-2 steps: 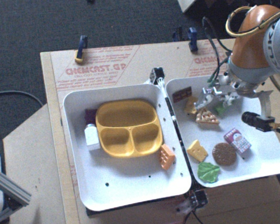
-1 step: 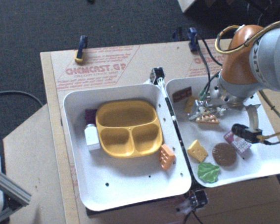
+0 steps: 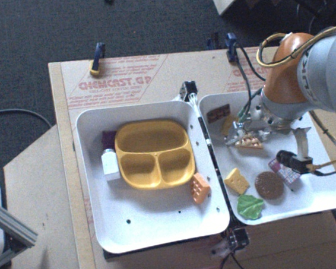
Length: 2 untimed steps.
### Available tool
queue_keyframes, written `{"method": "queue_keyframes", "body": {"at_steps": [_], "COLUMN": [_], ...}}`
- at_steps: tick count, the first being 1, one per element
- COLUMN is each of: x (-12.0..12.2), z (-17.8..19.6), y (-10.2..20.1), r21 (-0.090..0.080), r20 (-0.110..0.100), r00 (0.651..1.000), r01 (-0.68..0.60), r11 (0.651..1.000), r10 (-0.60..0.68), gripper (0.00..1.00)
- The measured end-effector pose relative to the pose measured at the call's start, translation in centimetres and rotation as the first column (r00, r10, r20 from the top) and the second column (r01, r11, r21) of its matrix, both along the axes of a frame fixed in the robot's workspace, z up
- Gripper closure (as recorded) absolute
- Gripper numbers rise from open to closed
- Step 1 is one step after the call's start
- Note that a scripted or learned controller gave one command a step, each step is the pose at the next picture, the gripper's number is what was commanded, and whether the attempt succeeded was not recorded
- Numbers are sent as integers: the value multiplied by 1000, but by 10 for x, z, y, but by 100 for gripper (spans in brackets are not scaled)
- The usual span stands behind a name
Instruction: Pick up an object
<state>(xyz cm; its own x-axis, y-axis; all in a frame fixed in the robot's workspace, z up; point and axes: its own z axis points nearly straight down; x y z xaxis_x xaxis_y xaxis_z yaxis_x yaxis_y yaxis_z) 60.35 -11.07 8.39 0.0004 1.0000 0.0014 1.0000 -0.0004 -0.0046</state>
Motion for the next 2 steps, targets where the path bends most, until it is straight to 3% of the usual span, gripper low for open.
{"method": "queue_keyframes", "body": {"at_steps": [1, 2], "x": [1, 10], "z": [11, 71], "y": [0, 5], "r21": [-1, -3], "r20": [4, 13], "r00": [1000, 1000], "r01": [1, -2], "r11": [1000, 1000], "r10": [-1, 2], "gripper": [100, 100]}}
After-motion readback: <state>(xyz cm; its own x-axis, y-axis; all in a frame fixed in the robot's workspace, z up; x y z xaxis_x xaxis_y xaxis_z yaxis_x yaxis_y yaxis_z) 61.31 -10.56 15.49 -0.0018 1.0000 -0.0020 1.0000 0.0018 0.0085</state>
